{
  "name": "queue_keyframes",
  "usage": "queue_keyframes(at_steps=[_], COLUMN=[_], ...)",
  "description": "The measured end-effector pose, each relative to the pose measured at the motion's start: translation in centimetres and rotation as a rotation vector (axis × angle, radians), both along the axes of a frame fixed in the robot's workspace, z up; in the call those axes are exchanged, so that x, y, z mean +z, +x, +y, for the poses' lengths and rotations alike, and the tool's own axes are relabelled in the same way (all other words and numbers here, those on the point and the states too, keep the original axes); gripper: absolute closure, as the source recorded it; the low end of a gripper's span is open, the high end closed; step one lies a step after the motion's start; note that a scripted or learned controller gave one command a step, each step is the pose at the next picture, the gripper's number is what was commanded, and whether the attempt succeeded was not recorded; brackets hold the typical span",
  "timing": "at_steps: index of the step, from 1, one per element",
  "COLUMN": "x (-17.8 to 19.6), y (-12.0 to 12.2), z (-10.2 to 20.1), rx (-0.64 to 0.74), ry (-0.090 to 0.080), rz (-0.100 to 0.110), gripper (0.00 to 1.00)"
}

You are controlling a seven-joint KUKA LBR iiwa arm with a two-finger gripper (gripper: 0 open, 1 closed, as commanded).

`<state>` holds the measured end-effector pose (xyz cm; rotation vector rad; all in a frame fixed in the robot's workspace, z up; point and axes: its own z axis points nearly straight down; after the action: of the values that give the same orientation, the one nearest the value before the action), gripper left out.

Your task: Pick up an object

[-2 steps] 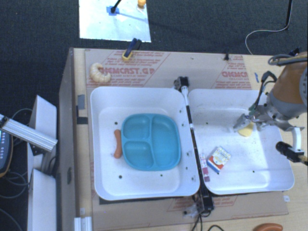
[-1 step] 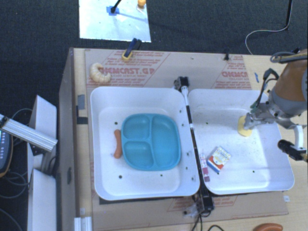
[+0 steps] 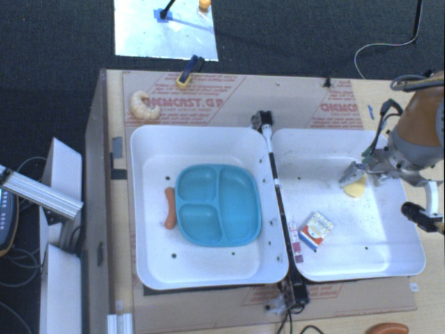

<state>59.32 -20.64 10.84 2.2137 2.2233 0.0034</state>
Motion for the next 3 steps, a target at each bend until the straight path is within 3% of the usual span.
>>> queue_keyframes(at_steps=[1, 2, 3], x=[3.1, -0.8, 0.4], y=[-0.9, -0.5, -0.4], z=[0.0, 0.0, 0.0], rx=[-0.003, -0.002, -0.001], ry=[0.001, 0.001, 0.0], rz=[0.003, 0.004, 0.0], gripper=[0.0, 0.0, 1.0])
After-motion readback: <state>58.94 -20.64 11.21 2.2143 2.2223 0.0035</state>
